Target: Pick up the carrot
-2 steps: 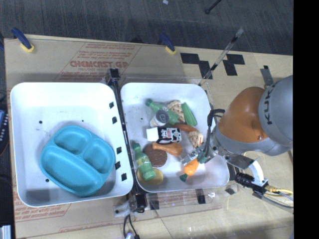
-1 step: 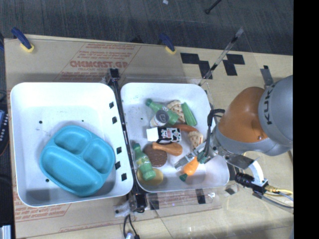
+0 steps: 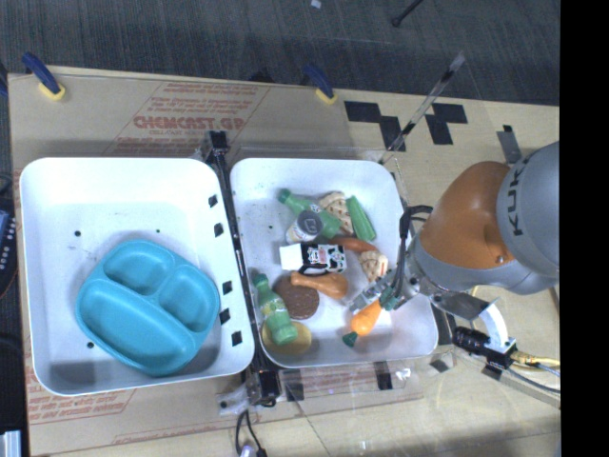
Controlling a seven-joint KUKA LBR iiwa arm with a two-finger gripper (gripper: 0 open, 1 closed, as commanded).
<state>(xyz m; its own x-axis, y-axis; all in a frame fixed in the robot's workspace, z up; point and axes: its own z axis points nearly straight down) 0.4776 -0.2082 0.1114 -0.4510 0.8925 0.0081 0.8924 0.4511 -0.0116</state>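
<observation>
The carrot [image 3: 363, 321] is orange with a green stub at its lower-left end. It lies tilted near the front right corner of the right bin [image 3: 415, 343]. My gripper [image 3: 378, 300] reaches in from the right under the orange wrist band and sits right over the carrot's thick upper end. Its two metal fingers [image 3: 362, 303] straddle that end, with orange showing on both sides of them, so the gripper looks shut on the carrot. The carrot's tip rests low by the bin floor.
Toy food crowds the right bin: a green bottle [image 3: 306, 208], a pickle [image 3: 361, 217], a black-and-white carton [image 3: 324, 256], a drumstick [image 3: 321, 282], a brown patty [image 3: 301, 300] and another green bottle [image 3: 277, 319]. A blue divided plate [image 3: 143, 305] lies in the left bin [image 3: 57, 188].
</observation>
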